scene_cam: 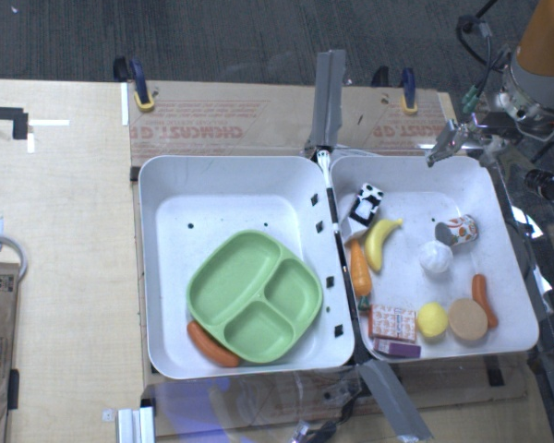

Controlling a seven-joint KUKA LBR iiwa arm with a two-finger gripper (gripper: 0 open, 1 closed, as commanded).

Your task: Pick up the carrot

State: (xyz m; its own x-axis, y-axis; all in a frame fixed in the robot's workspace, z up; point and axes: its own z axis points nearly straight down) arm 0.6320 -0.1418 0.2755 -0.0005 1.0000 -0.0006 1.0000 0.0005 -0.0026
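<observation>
Since the carrot (360,269) lies in the right bin (415,192), tight along the wall which this bin shares with the left bin (149,247), I judge it an awkward thing to take: on one side is the wall and on the other side the banana (380,242) touches it or almost touches it. Its length runs from far to near, and the near end goes down toward a small box (392,321). The other objects of this bin, a white ball (435,258), a lemon (431,320) and a round biscuit (468,319), are more to the right and are not in the way. A similar orange piece (211,344) lies in the left bin, half under the green plate (254,295). I take it for a sausage, but I am not sure of this.

At the far right corner of the right bin, the gripper (451,142) hangs about over the rim, well apart from the carrot. It is small and unclear at this slant, so I cannot tell if it is spread or pressed together. I see nothing in it and it touches no object in the bin. The pick, in my judgement, is not yet begun.
</observation>
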